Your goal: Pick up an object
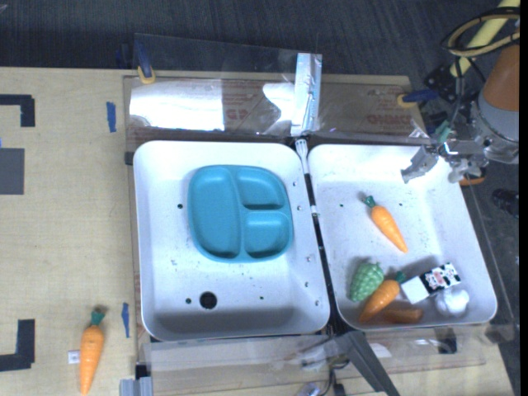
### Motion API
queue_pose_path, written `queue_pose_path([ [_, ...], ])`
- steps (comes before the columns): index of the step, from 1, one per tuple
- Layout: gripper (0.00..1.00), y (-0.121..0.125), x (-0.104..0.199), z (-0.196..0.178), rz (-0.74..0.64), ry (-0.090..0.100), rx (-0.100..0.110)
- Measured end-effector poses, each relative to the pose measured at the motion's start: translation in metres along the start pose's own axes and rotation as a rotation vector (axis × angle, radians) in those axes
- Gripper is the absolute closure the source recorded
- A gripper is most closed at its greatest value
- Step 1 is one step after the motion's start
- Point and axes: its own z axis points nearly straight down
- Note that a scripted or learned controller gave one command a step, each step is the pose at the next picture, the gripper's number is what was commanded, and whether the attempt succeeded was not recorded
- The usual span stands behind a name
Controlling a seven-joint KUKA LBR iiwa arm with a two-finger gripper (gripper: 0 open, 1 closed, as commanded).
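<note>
Orange carrot (386, 224): lies loose in the right bin (474, 221), mid-floor, apart from the clutter, probably the easiest pick.
Gripper (437, 162): hovers over that bin's far right corner; jaws look spread with nothing between them, though the view is blurred.
Blue tray (240, 212): in the left bin (157, 221).

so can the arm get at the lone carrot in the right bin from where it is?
Probably yes. The pincer sits above the right bin's far right corner, and the carrot lies alone on bare floor, apart from the pile near the front, with nothing over it.
</note>
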Motion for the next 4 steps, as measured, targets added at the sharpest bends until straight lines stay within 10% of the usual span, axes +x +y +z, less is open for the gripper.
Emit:
queue_pose_path([
  [1,0.0,-0.005,-0.029,0.028,-0.068,0.0,0.003],
  [2,0.0,-0.021,0.03,0.13,-0.166,-0.002,-0.007],
  [3,1.0,-0.019,0.029,0.118,-0.164,-0.004,-0.012],
  [4,1.0,0.022,0.087,0.006,-0.179,-0.001,-0.011],
])
